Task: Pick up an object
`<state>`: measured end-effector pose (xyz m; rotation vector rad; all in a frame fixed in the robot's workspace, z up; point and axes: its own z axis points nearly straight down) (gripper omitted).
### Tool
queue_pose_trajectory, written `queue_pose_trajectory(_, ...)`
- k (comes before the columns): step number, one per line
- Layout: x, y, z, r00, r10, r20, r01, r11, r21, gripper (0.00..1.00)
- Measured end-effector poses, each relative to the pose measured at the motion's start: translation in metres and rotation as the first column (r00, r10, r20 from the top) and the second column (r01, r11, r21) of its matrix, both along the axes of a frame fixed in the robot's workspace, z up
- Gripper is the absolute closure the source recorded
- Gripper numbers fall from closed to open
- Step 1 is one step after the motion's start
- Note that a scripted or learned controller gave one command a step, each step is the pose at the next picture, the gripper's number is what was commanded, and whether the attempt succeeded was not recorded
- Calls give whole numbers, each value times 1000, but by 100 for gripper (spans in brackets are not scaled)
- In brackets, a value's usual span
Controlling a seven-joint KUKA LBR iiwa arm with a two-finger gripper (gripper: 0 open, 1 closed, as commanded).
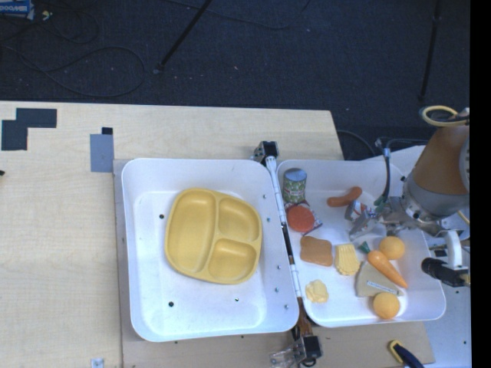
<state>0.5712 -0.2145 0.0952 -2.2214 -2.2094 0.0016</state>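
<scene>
Two white bins (146, 205), end effector (367, 222) above toy carrot (385, 268)

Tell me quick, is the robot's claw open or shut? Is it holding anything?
Claw: cannot be told; it sits low in the right bin, near the hot dog and the orange.

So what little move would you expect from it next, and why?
Probably a short drop straight down. The tool hangs over the right bin, among the toy food, with nothing visibly between its fingers. The carrot and the orange ball lie just below it in the view, so either could be its target.
</scene>
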Motion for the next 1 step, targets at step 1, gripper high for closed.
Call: queue_pose_trajectory(1, -95, 7, -7, 1000, 4, 4, -4, 1000, -3, 0)
